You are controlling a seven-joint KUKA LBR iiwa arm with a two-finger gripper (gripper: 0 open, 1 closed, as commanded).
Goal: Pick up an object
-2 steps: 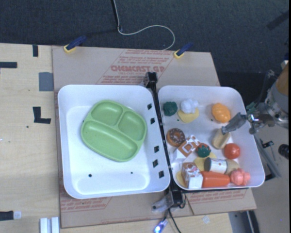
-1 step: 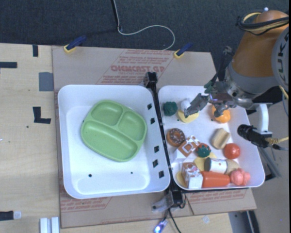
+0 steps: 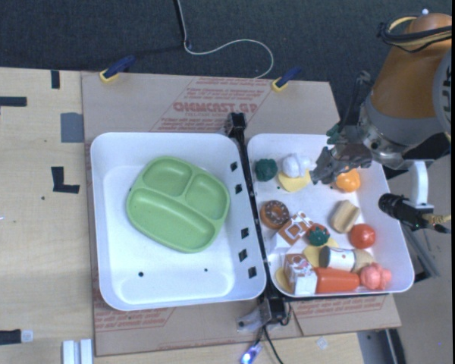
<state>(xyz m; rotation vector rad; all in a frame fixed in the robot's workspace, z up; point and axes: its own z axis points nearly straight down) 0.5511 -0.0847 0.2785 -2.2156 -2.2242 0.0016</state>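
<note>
White plastic made up two bins: the left bin bore one green divided plate, the right bin about a dozen toy foods, among them one orange ball and one doughnut. The gripper hung just beside the ball; whether it stood wide or narrow I could not tell.

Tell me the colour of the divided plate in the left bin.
Light green. The divided plate shows clearly in the camera view, lying in the left bin.
</note>
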